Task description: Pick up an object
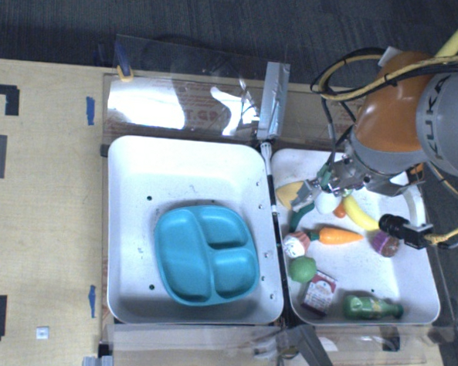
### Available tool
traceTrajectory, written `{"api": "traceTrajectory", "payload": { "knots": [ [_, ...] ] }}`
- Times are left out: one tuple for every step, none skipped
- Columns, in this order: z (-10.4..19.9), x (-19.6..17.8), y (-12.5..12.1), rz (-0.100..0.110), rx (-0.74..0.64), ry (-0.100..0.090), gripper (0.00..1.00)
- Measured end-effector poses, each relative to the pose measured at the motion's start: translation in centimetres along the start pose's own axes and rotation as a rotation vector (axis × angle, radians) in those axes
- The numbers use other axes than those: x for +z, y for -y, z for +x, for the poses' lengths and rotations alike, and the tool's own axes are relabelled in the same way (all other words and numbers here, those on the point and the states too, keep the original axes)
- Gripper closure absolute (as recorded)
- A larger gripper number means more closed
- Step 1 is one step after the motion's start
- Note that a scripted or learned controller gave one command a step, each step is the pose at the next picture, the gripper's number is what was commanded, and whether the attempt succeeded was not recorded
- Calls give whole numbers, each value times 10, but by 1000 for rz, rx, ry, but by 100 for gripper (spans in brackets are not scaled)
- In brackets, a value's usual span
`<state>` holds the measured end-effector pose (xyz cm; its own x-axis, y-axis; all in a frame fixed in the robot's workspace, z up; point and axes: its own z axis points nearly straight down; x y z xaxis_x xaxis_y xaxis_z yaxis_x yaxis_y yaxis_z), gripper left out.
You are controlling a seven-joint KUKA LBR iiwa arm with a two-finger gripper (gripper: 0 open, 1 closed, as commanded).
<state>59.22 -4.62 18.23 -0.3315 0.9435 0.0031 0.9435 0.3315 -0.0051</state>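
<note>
My gripper (312, 197) hangs over the back left part of the right bin (427, 295), and its two fingers stand apart with nothing gripped between them. Below it lie a pale yellow piece (288, 192) by the bin's left wall and a small white piece (328, 201). A yellow banana (359, 213) and an orange carrot (339, 237) lie just to the right of the fingertips. Further forward are a white and red toy (294, 246), a green ball (303, 269), a red box (319, 292) and a green bottle (372, 306). A purple piece (384, 243) sits near the right wall.
The left bin (129, 172) holds a blue divided plate (207, 253). A ridge (272, 212) separates the two bins. The grey and orange arm (396, 111) with its cables covers the right bin's back corner.
</note>
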Motion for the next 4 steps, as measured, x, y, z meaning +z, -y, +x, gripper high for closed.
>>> {"api": "traceTrajectory", "payload": {
  "knots": [
    [16,-17,-40,-4,295,2,100],
    [16,-25,-41,-4,293,4,100],
    [34,-45,-4,-1,323,1,100],
    [34,-53,-5,1,323,1,100]
  ]
}}
